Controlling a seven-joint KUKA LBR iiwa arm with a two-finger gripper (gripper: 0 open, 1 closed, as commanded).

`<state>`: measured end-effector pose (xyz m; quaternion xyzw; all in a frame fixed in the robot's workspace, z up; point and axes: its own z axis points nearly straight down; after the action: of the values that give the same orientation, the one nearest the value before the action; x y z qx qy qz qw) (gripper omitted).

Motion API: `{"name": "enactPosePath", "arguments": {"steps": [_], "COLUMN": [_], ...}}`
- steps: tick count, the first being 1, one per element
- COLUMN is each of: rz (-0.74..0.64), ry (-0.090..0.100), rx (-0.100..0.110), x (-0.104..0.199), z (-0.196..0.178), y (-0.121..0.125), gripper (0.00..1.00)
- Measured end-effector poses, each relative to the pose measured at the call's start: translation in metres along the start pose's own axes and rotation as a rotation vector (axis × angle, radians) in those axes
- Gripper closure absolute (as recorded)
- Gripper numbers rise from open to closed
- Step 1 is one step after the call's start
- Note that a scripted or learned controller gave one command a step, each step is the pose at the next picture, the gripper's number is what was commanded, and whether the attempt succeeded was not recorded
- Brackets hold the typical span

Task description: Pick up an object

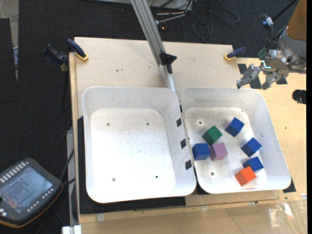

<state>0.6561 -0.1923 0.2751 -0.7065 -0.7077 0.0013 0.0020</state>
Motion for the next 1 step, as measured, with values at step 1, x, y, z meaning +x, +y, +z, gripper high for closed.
{"name": "enactPosePath", "arguments": {"steps": [1], "rz": [-0.002], "ry": [-0.002], "rx": [-0.004], "x": [0.0003], "z": [-0.0027], "y": [0.0008], "gripper": [0.00]}}
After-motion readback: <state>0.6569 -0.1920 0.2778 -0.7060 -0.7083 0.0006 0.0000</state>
